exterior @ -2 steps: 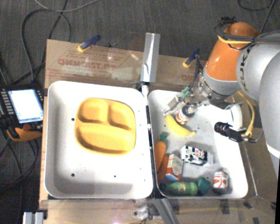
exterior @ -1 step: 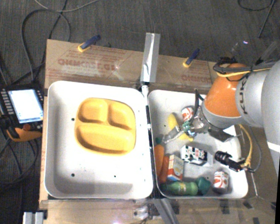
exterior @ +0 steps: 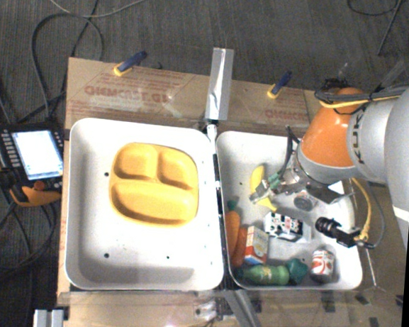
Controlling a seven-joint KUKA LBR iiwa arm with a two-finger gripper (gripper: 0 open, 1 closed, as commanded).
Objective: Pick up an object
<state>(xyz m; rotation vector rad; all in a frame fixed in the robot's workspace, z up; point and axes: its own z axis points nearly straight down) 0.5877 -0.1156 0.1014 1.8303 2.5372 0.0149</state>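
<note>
My gripper (exterior: 268,188) hangs low over the upper left part of the right bin (exterior: 350,282), below the orange wrist band (exterior: 329,140). Its tip is right beside a yellow banana-shaped object (exterior: 257,175), and I cannot tell whether the two touch. Just below the gripper lies a black and white box (exterior: 284,227). An orange carrot (exterior: 232,229) rests along the bin's left wall. Next to it is a red and white carton (exterior: 255,246). Along the front wall lie a green cucumber (exterior: 266,274), a teal object (exterior: 297,268) and a red can (exterior: 322,263).
The left bin (exterior: 83,248) holds a yellow divided tray (exterior: 156,184). A metal post (exterior: 218,86) stands behind the wall between the bins. A handheld pendant (exterior: 33,157) lies left of the bench. The arm's grey body (exterior: 399,133) covers the right bin's far right corner.
</note>
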